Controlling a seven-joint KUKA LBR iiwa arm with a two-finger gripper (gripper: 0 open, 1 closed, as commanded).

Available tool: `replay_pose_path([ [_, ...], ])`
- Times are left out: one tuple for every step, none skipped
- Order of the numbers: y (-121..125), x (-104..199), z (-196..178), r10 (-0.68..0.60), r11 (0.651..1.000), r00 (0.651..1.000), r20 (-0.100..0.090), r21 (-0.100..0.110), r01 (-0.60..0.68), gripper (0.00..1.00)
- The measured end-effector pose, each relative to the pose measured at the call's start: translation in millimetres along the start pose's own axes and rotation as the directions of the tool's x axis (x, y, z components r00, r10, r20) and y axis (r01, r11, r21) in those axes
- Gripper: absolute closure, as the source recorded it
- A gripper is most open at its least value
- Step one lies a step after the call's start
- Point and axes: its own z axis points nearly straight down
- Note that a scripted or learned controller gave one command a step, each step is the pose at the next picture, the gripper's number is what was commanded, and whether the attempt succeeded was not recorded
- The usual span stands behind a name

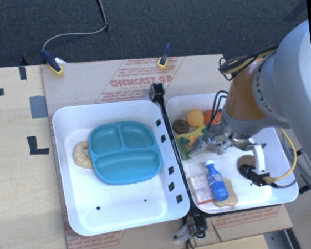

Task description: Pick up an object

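- Over the right bin point(283, 190), the grey arm point(285, 89) with its orange band reaches in from the right; its gripper point(212, 141) hangs low at the bin's upper-left part, by a cluster of small toys.
- Fingers: can't tell how far apart they stand or whether anything sits between them; wrist and cables hide them.
- Cluster just left of the gripper: orange ball point(195, 117), dark brown round piece point(181, 126) touching its left side, green and yellow bits point(186, 142) below those, along the divider.
- Blue bottle point(216, 182) with white cap lies in the lower part of the right bin, cap pointing up-frame, resting on a tan cookie-like piece point(228, 197).
- Small red-and-white packet point(200, 189) lies flat just left of the bottle, touching it.
- Left bin point(82, 213): blue divided plate point(125, 152) lies flat in the upper middle; beige lumpy toy point(81, 154) touches the plate's left edge.
- Both bins sit side by side on cardboard point(134, 80) with red print, clamped at the top edge.
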Motion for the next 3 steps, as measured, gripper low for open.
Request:
replay_pose_path([
  [65, 3, -2, 0.0, 1.0, 1.0, 0.0, 0.004, 0.0, 0.0],
  [65, 3, -11, -0.001, 1.0, 1.0, 0.001, 0.007, 0.001, 1.0],
  [29, 65, -115, -0.001, 1.0, 1.0, -0.002, 0.004, 0.001, 1.0],
])
